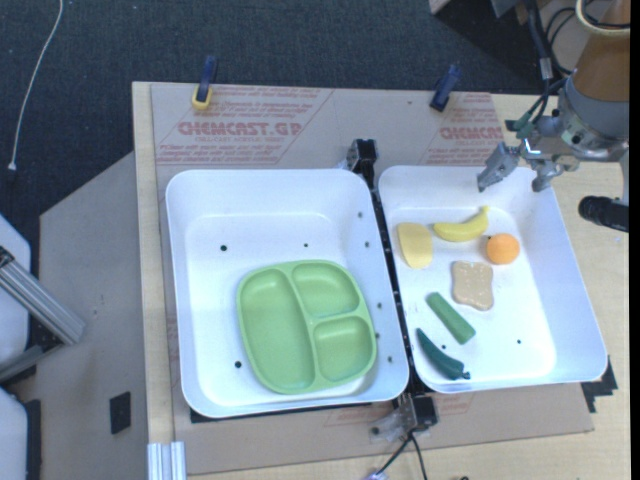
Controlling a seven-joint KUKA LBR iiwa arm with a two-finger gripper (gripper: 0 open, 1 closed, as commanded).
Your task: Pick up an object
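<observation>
Camera view: the gripper (520,172) hovers open, holding nothing, over the right bin's (575,298) far edge. The banana (462,228) lies nearest, just near-left, long axis running left-right.

Bright even overhead light, soft shadows, slightly soft focus

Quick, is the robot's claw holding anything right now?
Gripper: open, holding nothing, above the right bin's far edge.

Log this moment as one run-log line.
gripper: open, above right bin far edge, holding nothing | banana, orange nearest | green tray in left bin
</observation>
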